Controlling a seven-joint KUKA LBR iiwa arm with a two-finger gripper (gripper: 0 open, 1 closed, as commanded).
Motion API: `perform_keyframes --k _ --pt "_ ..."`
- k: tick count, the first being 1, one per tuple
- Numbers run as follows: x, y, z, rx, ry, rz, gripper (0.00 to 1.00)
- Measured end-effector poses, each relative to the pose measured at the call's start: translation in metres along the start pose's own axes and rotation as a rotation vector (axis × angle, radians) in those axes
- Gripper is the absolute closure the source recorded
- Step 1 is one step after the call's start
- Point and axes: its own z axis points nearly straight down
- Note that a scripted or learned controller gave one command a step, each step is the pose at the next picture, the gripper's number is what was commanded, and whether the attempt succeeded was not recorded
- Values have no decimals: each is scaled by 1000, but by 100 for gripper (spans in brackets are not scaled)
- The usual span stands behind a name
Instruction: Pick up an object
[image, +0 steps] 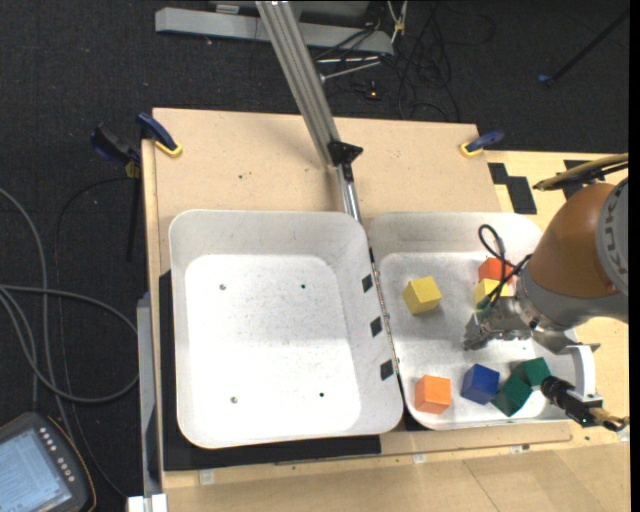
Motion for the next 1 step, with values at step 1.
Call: perform_keyframes --k 1 --pt "7 6 -59 -5 -1 -5 100"
